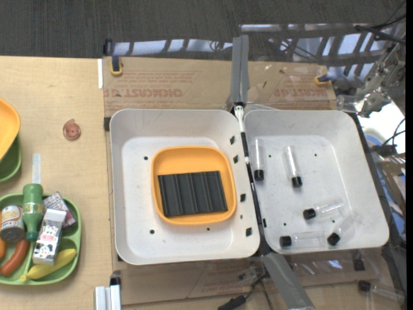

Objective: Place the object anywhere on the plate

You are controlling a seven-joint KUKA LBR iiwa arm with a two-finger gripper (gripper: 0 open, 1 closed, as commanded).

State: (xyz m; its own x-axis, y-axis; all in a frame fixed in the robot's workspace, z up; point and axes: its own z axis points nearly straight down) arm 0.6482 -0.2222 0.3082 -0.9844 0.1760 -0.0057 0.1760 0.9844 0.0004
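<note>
A yellow-orange plate [193, 155] lies in the middle of the left white bin [129, 173]. A dark grey ribbed rectangular block [195, 193] rests flat on the plate, covering most of its centre. In the right white bin [361, 173] lie several clear tubes with black caps: one [258, 161] by the left wall, one [293, 168] near the middle, and others [321, 210] toward the front right corner.
On the wooden bench at left stands a green tray [71, 263] of toy food and bottles. A yellow bowl [6, 131] sits at the left edge, with a small pink disc [72, 130] nearby. Cardboard [174, 89] and a metal frame [310, 37] run behind the bins.
</note>
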